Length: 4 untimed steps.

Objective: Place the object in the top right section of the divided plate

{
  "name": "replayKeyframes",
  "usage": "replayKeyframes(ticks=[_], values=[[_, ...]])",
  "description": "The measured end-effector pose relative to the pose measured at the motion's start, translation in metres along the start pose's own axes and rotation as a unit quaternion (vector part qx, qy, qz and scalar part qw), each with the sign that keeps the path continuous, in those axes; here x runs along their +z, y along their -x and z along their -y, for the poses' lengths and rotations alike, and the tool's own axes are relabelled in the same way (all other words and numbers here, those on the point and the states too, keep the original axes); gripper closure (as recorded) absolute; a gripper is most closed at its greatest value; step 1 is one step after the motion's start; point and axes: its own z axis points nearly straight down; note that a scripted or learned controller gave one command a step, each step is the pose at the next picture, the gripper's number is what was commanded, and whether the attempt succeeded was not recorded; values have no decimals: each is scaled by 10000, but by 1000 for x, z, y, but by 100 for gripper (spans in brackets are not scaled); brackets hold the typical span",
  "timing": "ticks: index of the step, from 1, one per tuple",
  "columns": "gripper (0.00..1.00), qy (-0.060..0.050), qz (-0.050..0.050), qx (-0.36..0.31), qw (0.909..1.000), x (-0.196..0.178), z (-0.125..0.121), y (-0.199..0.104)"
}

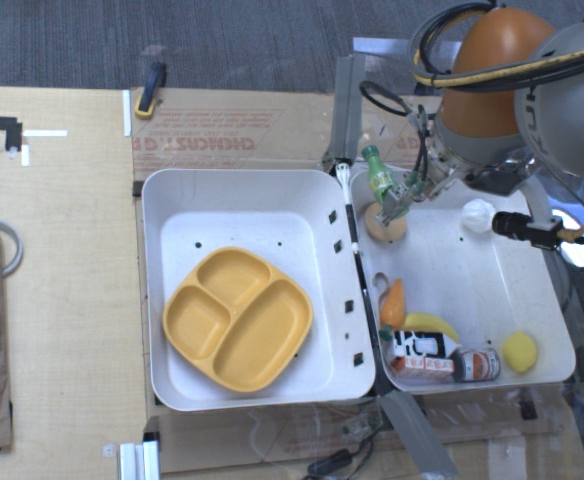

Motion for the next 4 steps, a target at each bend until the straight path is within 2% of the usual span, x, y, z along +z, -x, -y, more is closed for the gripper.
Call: replayKeyframes(ticks=[1,2,3,4], values=[[100,-18,-5,-9,10000,-5,0,1],[100,-7,-6,-1236,9923,1,-15,-79],[100,7,9,-1203,9927,81,-45,-135],[100,46,55,-1923,9813,96,2,-201]])
